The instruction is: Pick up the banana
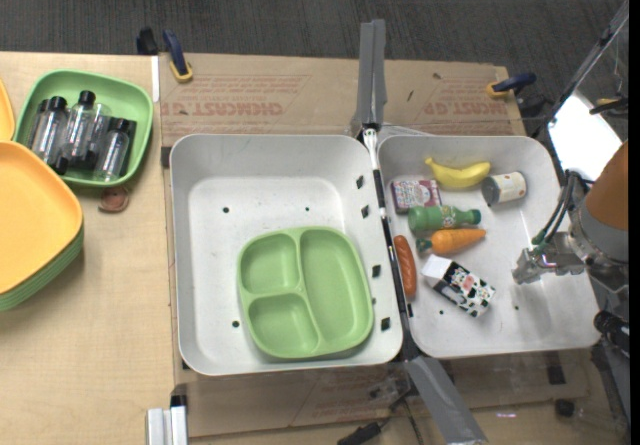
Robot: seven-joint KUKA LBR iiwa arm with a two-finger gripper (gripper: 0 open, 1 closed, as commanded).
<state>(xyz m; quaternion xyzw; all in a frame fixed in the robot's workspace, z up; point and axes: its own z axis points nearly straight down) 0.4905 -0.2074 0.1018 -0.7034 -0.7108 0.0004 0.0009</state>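
Two white bins sit side by side; the left bin [200, 233] holds a green tray [305, 290]. Right bin's [540, 318] far end holds the banana [458, 172], long axis left-right, ends curling upward. Gripper [535, 265] hovers near the right wall, claw state unclear.

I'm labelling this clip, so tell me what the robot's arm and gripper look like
At the right edge, an orange band tops a grey wrist section. Thin dark rods or cables run down to a small silvery metal gripper over the right white bin. The image is too blurred for markings.
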